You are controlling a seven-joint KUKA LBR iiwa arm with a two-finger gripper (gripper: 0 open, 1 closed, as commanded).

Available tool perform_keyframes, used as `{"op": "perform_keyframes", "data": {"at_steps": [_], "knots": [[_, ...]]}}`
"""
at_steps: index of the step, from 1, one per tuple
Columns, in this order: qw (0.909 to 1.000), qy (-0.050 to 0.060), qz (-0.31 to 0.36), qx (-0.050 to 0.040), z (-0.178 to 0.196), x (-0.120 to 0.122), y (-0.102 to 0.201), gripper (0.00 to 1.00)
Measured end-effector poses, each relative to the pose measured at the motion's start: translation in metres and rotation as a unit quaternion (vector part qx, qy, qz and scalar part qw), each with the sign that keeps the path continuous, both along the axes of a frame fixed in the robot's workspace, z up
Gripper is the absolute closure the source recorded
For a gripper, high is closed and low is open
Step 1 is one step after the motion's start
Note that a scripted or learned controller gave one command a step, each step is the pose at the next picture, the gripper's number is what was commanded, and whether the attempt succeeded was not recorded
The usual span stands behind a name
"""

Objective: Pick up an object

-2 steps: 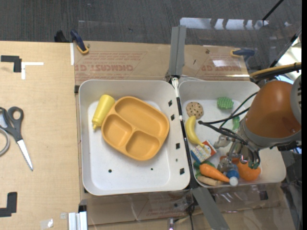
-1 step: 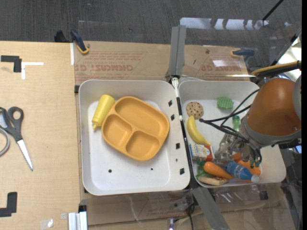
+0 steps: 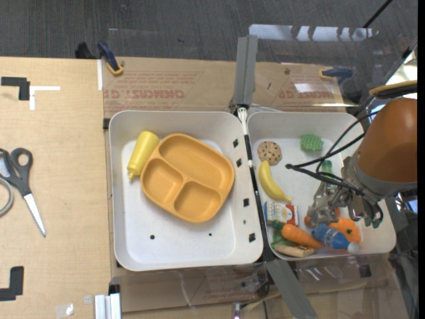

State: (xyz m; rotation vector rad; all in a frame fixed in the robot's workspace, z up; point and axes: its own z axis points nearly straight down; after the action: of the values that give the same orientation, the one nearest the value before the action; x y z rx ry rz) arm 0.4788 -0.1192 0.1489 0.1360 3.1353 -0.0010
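**Gripper low in the right bin, nothing lifted yet**

The task names no special object, so any item in the right bin (image 3: 372, 121) can serve. The candidates closest to the gripper (image 3: 323, 208) are the blue bottle (image 3: 334, 238), which lies on its side near the front wall, the orange toy (image 3: 346, 228) just behind it, and the carrot (image 3: 300, 234) to the left of the bottle. All three rest on the bin floor or on each other in a small heap at the front of the bin. A small carton with red print (image 3: 279, 212) lies just behind the carrot, and a tan flat piece (image 3: 293, 250) lies at the very front.

The gripper hangs down just over this heap, close to the bottle and the carrot. Cables and metal parts cover the tips, so how wide it is parted I cannot tell, and I see no object held in it. My judgement is that the approach is done but the grasp and the lift remain.

Further back in the same bin lie a banana (image 3: 271, 181), a cookie (image 3: 269, 152) and a green knobbly toy (image 3: 311, 142), all well apart from the gripper.

The left bin (image 3: 126, 244) holds a yellow divided plate (image 3: 187, 177) and a yellow bottle (image 3: 141, 153) touching its left edge. Outside the bins, scissors (image 3: 23, 185) lie on the wooden bench (image 3: 53, 258).
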Motion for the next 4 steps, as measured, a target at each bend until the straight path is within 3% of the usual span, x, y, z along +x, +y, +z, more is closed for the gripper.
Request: {"op": "perform_keyframes", "data": {"at_steps": [1,2,3,4], "knots": [[0.9443,0.001,0.329,0.0002,-0.057,0.0,-0.025,1.0],[0.9535,-0.001,0.301,-0.0001,0.043,0.037,0.033,1.0],[0.882,0.0,0.471,0.0,-0.016,0.058,-0.018,1.0],[0.8818,0.0,0.472,0.0001,-0.016,0.058,-0.018,0.0]]}}
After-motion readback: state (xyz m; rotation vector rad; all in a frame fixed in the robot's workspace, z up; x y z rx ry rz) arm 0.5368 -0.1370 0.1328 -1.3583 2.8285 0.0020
